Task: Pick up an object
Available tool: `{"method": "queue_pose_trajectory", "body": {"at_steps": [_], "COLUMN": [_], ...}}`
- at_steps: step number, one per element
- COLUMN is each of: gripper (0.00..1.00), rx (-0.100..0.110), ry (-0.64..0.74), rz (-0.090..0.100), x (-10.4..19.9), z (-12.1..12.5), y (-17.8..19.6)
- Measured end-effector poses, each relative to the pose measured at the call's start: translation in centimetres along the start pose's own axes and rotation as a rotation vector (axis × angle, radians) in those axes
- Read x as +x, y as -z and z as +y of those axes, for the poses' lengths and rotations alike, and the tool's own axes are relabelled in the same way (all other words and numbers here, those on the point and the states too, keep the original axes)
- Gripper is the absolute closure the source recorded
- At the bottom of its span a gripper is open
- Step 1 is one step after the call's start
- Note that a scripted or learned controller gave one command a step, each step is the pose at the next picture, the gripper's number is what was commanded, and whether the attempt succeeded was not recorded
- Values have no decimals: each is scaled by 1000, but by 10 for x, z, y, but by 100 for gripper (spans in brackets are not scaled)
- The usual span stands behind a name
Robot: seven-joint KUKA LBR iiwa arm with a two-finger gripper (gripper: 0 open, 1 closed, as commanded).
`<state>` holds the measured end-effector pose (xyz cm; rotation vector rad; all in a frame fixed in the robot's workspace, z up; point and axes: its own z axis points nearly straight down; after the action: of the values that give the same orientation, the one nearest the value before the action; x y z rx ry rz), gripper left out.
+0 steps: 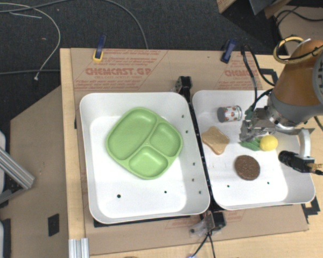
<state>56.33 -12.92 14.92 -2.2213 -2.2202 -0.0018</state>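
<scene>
Where lemon (268,143) lies, tool (251,135) low beside it.

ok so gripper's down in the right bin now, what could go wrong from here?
1. The gripper sits over a green item with the yellow ball touching it; closing may nudge the ball aside or catch both.
2. The small can lies just left of the gripper and could get knocked and roll.
3. Cables hang close above the right bin near the wrist and may snag on lift.
</scene>
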Motion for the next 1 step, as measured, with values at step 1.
{"method": "queue_pose_trajectory", "body": {"at_steps": [1], "gripper": [100], "rx": [-6], "ry": [1], "rz": [-3], "x": [-1], "z": [6], "y": [45]}}
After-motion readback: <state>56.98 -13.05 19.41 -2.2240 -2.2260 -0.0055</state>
